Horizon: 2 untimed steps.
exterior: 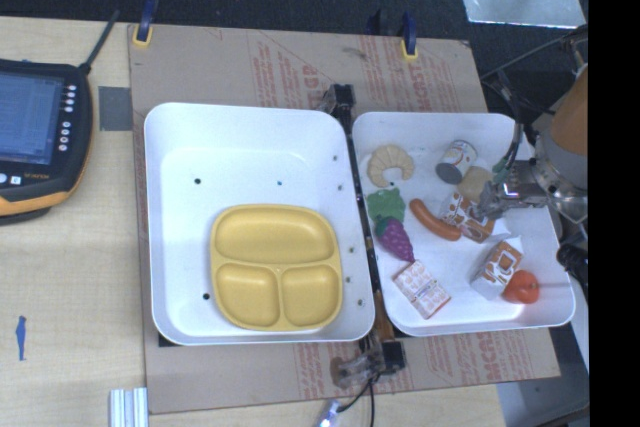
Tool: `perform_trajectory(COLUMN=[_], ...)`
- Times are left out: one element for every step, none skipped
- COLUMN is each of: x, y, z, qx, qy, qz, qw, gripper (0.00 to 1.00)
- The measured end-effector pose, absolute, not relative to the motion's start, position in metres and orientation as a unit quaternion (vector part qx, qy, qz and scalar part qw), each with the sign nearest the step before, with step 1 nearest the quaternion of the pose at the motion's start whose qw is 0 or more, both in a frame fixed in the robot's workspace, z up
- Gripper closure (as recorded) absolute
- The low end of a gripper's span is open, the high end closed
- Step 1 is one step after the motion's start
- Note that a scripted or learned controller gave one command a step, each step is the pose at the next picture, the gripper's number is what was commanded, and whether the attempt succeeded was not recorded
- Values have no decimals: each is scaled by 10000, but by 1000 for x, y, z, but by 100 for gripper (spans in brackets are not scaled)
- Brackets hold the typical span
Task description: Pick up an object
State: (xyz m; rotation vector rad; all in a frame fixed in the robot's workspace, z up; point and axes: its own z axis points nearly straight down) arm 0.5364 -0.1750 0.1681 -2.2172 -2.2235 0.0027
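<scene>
**What your robot arm looks like**

Look at your arm [562, 150]. You can see just a bit of it. The round part behind the gripper is orange, like the skin of an orange. Below the orange there is a pale grey part with a smooth, curved shape. Closer to the tip, the gripper [493, 202] is made of small metal bits. They are silver and dark grey, and some shine a little. A thin dark cable curves up just behind the gripper. The tip looks blurry, so you cannot make out any screws or marks on it.
</scene>
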Motion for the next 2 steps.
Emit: perform_trajectory(x=[536, 541], y=[-188, -163], z=[132, 132], qx=[-7053, -7047], qy=[-7089, -7095], qz=[18, 18], qw=[19, 28], gripper=[100, 100])
